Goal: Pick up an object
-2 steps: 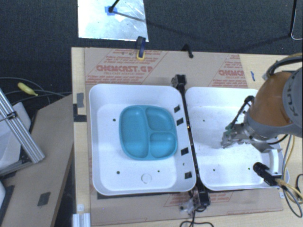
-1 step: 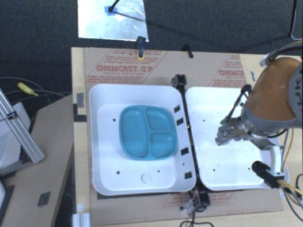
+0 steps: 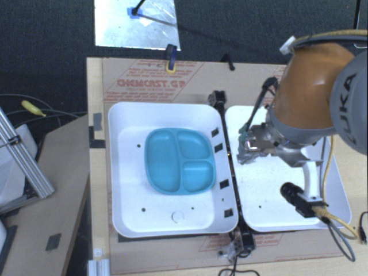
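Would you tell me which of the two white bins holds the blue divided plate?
The left bin holds the blue plate; the right bin lies under the gripper.

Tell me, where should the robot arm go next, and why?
Probably sideways, toward the left bin. The blue divided plate lies there, while the gripper hangs over the right bin, near the wall between the bins. I see nothing between its fingers, so it likely has to cross that wall first.

A single fixed camera looks down at a slant from above the bench (image 3: 144,79); the two white bins (image 3: 123,171) sit low in its frame; the arm (image 3: 322,91) enters right of them, seemingly nearest the lens.
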You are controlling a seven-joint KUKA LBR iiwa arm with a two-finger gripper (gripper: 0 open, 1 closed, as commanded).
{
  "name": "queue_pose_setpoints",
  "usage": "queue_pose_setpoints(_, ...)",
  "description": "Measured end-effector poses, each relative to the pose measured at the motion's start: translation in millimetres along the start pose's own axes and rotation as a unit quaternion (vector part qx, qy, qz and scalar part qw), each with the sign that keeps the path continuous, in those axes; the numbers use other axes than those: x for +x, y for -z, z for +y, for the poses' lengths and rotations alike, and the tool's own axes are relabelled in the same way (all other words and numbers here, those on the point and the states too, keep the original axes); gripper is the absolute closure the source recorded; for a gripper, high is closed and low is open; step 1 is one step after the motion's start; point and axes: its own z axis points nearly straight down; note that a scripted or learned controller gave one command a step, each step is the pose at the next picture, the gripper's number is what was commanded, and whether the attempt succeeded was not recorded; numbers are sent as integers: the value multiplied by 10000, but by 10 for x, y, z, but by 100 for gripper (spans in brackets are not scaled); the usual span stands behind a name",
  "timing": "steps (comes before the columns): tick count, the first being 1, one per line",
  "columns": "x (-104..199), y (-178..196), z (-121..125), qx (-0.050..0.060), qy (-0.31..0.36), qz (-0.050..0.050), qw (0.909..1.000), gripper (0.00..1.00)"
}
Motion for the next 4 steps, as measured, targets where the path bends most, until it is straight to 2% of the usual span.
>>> queue_pose_setpoints(1, 1005, 857, 11, -6, 4, 11, 10000, 100)
queue_pose_setpoints(2, 1217, 1208, 16, 23, -39, -9, 10000, 100)
queue_pose_setpoints(3, 939, 1884, 22, 2, -75, -11, 10000, 100)
queue_pose_setpoints(4, 715, 856, -5, 87, -78, -37, 9999, 100)
